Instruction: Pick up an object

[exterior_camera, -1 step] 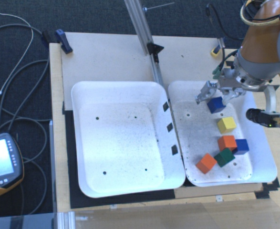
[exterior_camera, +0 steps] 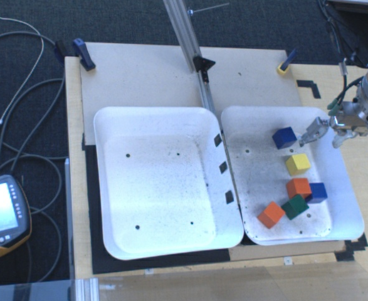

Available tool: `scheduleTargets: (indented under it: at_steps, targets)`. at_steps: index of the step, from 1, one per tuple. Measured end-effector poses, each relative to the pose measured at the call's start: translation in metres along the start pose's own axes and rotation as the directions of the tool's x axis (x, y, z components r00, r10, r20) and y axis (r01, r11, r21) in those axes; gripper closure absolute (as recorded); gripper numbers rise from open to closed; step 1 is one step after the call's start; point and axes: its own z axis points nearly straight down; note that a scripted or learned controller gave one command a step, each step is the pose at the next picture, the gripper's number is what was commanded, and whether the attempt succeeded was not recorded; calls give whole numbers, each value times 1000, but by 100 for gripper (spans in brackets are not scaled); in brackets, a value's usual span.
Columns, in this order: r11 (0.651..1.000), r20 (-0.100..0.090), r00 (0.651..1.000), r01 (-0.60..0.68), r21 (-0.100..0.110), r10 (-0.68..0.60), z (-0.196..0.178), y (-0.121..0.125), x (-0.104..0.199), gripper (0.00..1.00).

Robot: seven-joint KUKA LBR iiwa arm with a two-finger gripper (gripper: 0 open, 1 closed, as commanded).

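Several cubes lie in the right bin: a dark blue cube at the top, a yellow cube below it, then an orange cube touching a second blue cube. A green cube and another orange cube sit near the front. My gripper hangs over the bin's upper right part, just right of the dark blue cube. It is open, its fingers spread with nothing between them.
The left bin sits beside the right one. A slanted metal rail runs down to the bins' shared edge. Clamps hold the board's back corners. A teach pendant lies on the floor at the left.
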Motion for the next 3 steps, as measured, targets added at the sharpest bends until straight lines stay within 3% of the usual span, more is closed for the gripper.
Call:
scheduleTargets:
  at_steps: [1,2,3]
  targets:
    - [1000,-4,1000,9,4,-9,152,57,-20,0]
    - [1000,-5,1000,6,4,-6,147,8,-5,0]
    - [1000,-2,1000,13,-8,-13,146,95,10,0]
